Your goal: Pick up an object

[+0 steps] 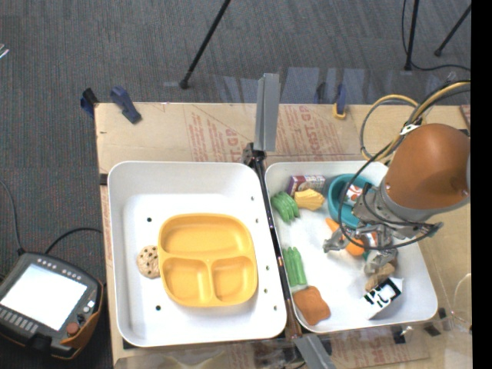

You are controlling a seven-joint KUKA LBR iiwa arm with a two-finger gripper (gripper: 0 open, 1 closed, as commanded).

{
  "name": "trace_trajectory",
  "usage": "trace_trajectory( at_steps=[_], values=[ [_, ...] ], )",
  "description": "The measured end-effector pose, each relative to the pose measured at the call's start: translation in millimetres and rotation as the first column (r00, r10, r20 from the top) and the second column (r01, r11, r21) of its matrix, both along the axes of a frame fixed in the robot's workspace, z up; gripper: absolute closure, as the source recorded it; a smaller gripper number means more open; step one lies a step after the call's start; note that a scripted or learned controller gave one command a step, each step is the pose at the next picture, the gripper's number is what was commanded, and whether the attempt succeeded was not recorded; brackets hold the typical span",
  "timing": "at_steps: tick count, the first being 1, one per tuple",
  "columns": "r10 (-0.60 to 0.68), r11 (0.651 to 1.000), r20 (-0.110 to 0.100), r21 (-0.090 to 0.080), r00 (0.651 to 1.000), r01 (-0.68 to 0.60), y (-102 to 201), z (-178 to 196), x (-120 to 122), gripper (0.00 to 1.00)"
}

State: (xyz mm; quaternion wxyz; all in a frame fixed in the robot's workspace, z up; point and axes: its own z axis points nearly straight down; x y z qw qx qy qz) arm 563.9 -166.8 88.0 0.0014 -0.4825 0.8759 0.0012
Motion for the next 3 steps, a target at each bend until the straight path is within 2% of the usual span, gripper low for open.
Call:
trace_trajectory(
  at_steps=[1, 2, 3],
  values=[
    [-0.04, 0.999, 0.001, 0.002, 0.999, 0.04, 31, 0, 21, 0.0],
    [0.059, 0.998, -0.003, 0.002, 0.998, -0.059, -21, -1, -1, 0.0],
    [0.052, 0.999, -0.009, 0.008, 0.999, -0.052, -20, 7, -2, 1.0]
  ],
)
